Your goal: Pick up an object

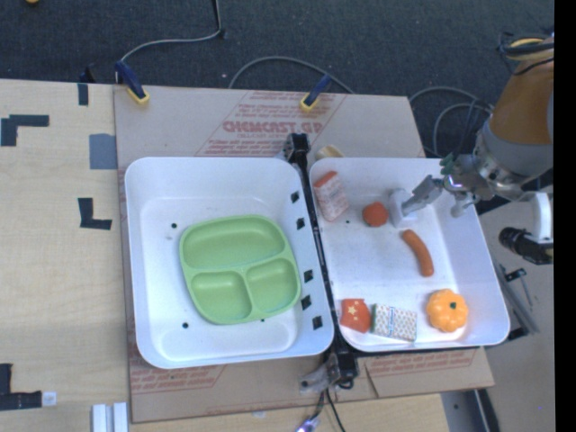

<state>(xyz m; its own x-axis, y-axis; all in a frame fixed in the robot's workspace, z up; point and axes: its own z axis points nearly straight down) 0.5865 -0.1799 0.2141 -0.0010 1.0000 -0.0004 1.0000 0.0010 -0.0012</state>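
Arm's in from the right, gripper [402, 207] hanging low over the right bin [468, 250], just beside the red tomato [375, 214]. Taking that tomato as the mark: a pale carton [330, 194] lies just left of it, the orange sausage [418, 251] below and to its right, the little pumpkin [446, 310] further down, and a red packet [355, 314] and a patterned packet [394, 322] along the bottom edge. Well left of it, the green divided tray [239, 268] sits in the left bin [153, 241].

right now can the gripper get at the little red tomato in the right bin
Probably yes. The gripper hangs just beside the tomato, nothing lies between them, and the carton and sausage sit apart from it.
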